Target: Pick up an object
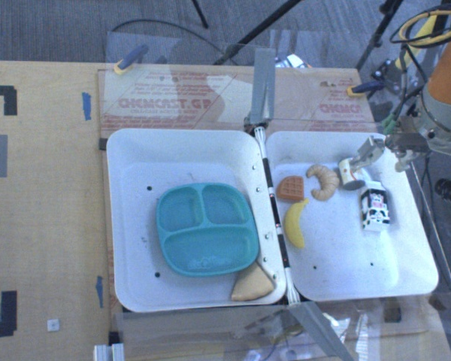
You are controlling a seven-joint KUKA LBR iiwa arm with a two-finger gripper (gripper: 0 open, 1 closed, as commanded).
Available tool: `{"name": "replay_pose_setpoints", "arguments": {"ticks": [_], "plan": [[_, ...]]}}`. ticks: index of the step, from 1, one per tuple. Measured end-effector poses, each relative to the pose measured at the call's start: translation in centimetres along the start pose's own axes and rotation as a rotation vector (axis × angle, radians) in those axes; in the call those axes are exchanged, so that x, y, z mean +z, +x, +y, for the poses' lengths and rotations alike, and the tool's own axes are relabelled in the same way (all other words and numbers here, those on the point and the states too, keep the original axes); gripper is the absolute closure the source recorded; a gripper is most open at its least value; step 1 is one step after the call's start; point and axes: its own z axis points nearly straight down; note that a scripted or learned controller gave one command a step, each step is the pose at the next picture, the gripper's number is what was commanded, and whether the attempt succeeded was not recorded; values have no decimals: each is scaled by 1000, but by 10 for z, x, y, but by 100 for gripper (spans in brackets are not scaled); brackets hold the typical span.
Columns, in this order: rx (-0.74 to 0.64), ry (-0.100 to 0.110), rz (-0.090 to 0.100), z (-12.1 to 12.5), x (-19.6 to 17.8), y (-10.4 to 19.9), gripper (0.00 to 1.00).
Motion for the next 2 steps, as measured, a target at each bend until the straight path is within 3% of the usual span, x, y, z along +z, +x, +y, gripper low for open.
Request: {"name": "replay_pose_setpoints", "arguments": {"ticks": [1,2], "plan": [[-33,-1,-1,9,105,-54,0],[-76,-11,13,34,161,-61,0]]}}
